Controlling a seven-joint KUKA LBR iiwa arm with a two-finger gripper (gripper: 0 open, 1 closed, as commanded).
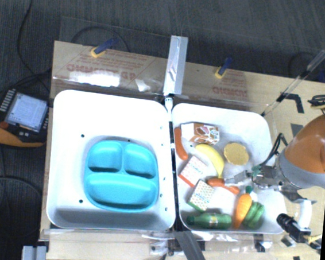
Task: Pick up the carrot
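Nearest the camera's low edge, a green cucumber lies along the front wall of the right bin. Just above and to its right, the gripper sits low over that bin's right side, reaching in from the grey arm with its orange band; whether it is wide or narrow I cannot tell, since its tip is blurred against the white floor. Directly below the gripper, very near it, the carrot lies nearly upright on the bin floor, orange with a green top, a green vegetable touching its right side. Left of the gripper are a banana, a round yellow disc and several small printed packets. Well apart, the left bin holds a blue divided tray.
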